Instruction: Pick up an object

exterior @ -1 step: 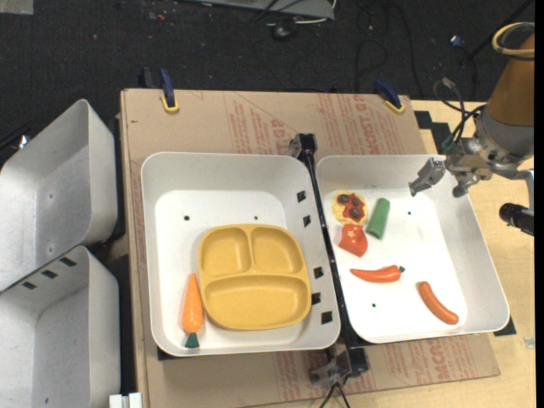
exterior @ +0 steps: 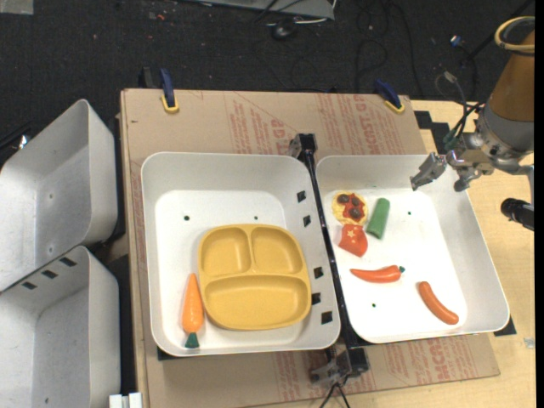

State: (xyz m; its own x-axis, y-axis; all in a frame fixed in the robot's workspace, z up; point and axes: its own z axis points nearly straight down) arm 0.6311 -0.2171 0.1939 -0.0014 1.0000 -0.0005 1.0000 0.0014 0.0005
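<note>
Chili (exterior: 376,273) in right bin (exterior: 476,253) | tool (exterior: 444,173) fingers apart | brown board (exterior: 246,126) | dark floor (exterior: 85,41)

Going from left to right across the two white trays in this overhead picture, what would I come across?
Carrot → yellow divided plate → red pepper piece → green cucumber → sausage → gripper over the right bin's far corner.

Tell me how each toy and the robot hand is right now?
gripper: fingers open, holding nothing, above right bin's far edge
yellow tray: flat in left bin
carrot: lying beside tray
green pickle: lying in right bin
chili pepper: lying flat
sausage: lying flat
</note>
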